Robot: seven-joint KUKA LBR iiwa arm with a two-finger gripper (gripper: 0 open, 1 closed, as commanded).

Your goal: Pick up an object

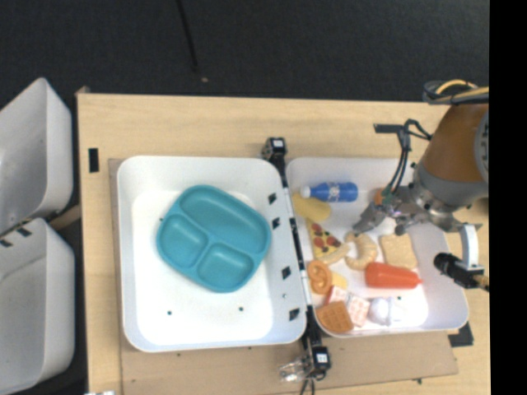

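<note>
The claw [372,218] hangs low over the right bin [445,315], and I cannot tell if it is open or shut. Just at its 5 o'clock lies a curved tan piece [360,252], touching a pizza slice [324,243] at its 9 o'clock. It looks like a light, hard plastic toy, a bit slippery, so I would pinch it across its thin middle. A red pepper [392,276] lies just below it. A blue bottle [333,192] lies at the claw's 10 o'clock. Well apart, at 9 o'clock, a blue plate [214,238] sits in the left bin [140,303] on the tabletop [181,122].
</note>
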